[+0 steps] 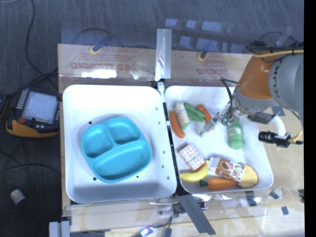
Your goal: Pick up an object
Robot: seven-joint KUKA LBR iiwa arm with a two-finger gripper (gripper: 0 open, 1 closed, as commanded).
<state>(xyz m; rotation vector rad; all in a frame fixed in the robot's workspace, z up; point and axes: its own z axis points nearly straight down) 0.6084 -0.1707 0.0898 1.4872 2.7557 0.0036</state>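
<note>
Gripper (217, 122) low in right bin (256, 154), fingers spread, nothing between them. Green bottle (236, 135) just beside it at 4 o'clock — long axis 12–6. Closest pick, short shift that way needed.

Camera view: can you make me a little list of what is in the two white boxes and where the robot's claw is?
left bin: holds a blue divided plate
right bin: holds toy food
far end of right bin: orange sausage, green pepper, small carrot
right side: green bottle
near end: red-and-white snack box, banana, juice carton, big carrot
arm: grey with orange band, comes in from the right
claw: low over the right bin, between the pepper and the bottle
holding something: cannot tell
</note>
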